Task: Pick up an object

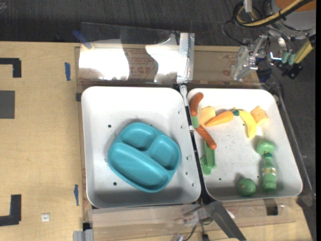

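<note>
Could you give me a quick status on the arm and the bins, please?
Gripper above right bin's far edge, holding nothing. Toy food untouched: carrot, banana, green bottle. Teal tray alone in left bin.

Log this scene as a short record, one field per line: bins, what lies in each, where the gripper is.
left bin: holds a teal divided plate
right bin: holds toy food
along its left wall: sausage, second sausage, green pod
near its top: carrot, banana, tan wedge
right side and bottom: green bottle, green ball, second green ball
gripper: above the right bin's far edge, outside it, touching none of the items
</note>
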